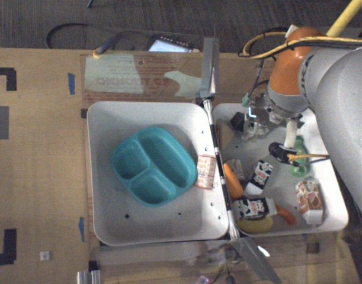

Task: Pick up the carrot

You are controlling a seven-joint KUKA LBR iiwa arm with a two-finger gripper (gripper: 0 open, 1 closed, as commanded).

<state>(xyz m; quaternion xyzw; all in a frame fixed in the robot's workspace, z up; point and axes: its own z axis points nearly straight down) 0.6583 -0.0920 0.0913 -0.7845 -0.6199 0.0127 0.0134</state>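
We see the carrot [232, 181] lying in the right bin [332, 185], tight against that bin's left wall, with a small black-and-white milk carton [260, 176] just beside it and another carton [252, 206] near its lower end. Our arm [299, 76] reaches in from the right and hangs over the far end of the same bin, and the end effector [256, 123] sits among dark clutter up there, apart from the carrot. We cannot tell from this angle how far it is open, and we see nothing in it. So we judge the task as barely begun: the carrot rests untouched on the bin floor, and the approach, the grasp and the lift all remain. The left bin [103, 158] carries a teal divided plate [154, 165] and a small snack packet [205, 172] by its right wall. We expect the wall and the neighbouring carton to crowd any grasp on the carrot
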